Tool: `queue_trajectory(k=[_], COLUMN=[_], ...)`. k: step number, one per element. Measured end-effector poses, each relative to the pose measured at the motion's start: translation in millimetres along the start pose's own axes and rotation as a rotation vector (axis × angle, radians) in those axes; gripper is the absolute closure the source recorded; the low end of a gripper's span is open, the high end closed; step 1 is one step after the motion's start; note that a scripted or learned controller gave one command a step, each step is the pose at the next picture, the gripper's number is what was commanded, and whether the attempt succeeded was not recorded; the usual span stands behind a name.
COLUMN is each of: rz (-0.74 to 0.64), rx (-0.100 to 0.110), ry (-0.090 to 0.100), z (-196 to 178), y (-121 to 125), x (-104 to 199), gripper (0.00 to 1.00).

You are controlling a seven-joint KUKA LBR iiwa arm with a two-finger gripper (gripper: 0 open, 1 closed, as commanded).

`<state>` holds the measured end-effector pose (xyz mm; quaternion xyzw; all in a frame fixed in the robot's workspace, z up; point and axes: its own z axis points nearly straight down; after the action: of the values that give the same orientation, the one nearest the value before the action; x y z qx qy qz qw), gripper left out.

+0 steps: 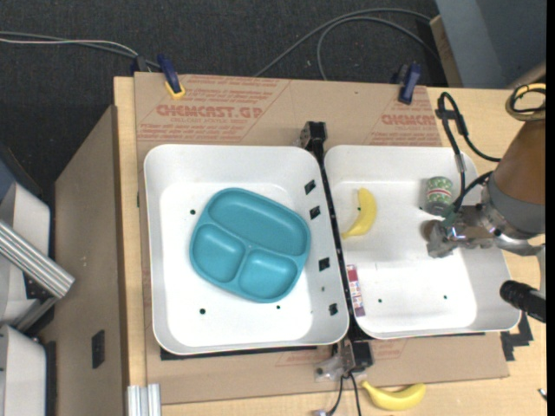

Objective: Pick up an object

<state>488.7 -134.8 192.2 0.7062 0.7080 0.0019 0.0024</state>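
The camera looks down on a cardboard-covered bench [260,102] holding two white bins set side by side. The left bin [165,258] holds a teal divided plate [249,244] with three compartments, lying flat near the middle of the bin floor.

The right bin [408,310] is the landmark for everything else. A yellow banana [363,211] lies on its floor toward the upper left, close to the wall it shares with the left bin, curving with its ends pointing up and down the picture. A small roll with a green and white pattern [440,192] sits near the bin's upper right part. A small red and white packet [354,288] lies along the bin's left rim, lower down, by the dark divider between the bins.

The arm [520,189] comes in over the right bin's right rim, its orange band showing above the grey wrist. The gripper [440,235] is low inside the right bin, just below the patterned roll and well to the right of the banana. Its tip is a dark blurred shape, and I cannot tell whether it is spread or closed, nor whether anything sits in it.

A second banana [395,394] lies outside the right bin, on the bench edge below its lower left corner. Blue clamps [408,82] grip the cardboard above the bins.
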Motion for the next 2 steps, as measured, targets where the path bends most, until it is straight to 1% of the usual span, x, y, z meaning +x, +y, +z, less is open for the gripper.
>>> queue_trajectory(k=[1, 2], rz=[0.000, -0.003], rx=[0.002, 0.005], ry=[0.000, 0.002], z=[-23, -21], y=[1, 11], x=[0, 44], gripper=[1.00, 1.00])
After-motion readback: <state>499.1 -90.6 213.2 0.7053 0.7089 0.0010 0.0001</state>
